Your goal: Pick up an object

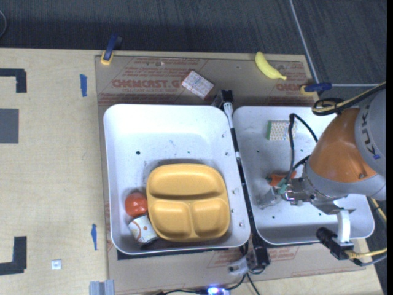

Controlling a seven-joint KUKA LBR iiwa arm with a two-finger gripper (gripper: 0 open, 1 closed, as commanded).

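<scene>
Nearest the lens, the grey arm with its orange band hangs over the right bin, one of two white bins, wrist down near the floor. Its gripper sits low beside a small orange-and-green object; whether anything is clamped there cannot be told. My judgement: the pick is at the grasp stage, with lifting left to do. Count, largest first: one yellow divided tray in the left bin; one orange ball touching the tray's left edge; one small white-and-orange item below that ball; one pale patterned pad in the right bin. Outside the bins lie one yellow banana and one small checked box.
</scene>
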